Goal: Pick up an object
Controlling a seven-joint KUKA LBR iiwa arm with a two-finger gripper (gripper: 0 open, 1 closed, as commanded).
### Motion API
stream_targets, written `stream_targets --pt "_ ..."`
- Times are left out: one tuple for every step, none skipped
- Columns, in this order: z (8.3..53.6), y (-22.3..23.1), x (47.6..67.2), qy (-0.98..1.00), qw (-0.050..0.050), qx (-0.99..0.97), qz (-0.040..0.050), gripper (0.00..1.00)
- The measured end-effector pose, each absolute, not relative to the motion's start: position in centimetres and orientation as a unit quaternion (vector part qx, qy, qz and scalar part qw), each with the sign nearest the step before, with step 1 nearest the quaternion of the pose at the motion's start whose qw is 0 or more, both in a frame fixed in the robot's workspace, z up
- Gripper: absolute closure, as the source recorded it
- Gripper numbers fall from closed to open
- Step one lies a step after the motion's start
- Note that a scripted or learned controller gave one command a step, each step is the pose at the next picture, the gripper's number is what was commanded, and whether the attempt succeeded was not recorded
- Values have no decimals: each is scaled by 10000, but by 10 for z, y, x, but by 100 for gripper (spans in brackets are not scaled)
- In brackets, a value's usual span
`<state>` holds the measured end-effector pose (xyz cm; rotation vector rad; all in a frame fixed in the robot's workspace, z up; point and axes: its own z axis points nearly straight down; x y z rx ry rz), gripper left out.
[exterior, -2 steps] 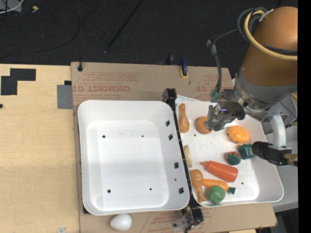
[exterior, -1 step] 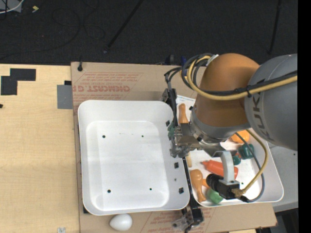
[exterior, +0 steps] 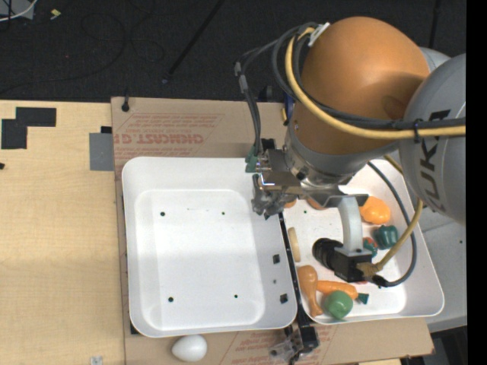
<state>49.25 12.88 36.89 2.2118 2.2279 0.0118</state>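
Note:
My gripper (exterior: 267, 194) hangs under the big orange wrist, over the inner edge of the right bin (exterior: 431, 298), close to the divider between the two bins. Several small things lie in the right bin: an orange piece (exterior: 375, 209) by the far wall, a teal piece (exterior: 385, 236) below it, an orange carrot shape (exterior: 335, 287), a green ball (exterior: 337, 304) and a tan piece (exterior: 307, 278) at the near side. A reddish bit (exterior: 313, 201) peeks out under the wrist. Nothing shows held at the gripper.
The left bin (exterior: 131, 226) is a white tray with a few dark specks on its floor. A white egg-shaped thing (exterior: 189, 347) lies on the cardboard outside the left bin's near edge. Wood bench extends to the left.

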Motion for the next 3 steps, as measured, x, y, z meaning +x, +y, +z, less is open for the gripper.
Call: stream_targets --pt "460 224 551 7099 17 7043 50 100" --pt "542 219 606 7071 22 7071 27 100" --pt "374 245 643 7084 -45 7057 -93 100"
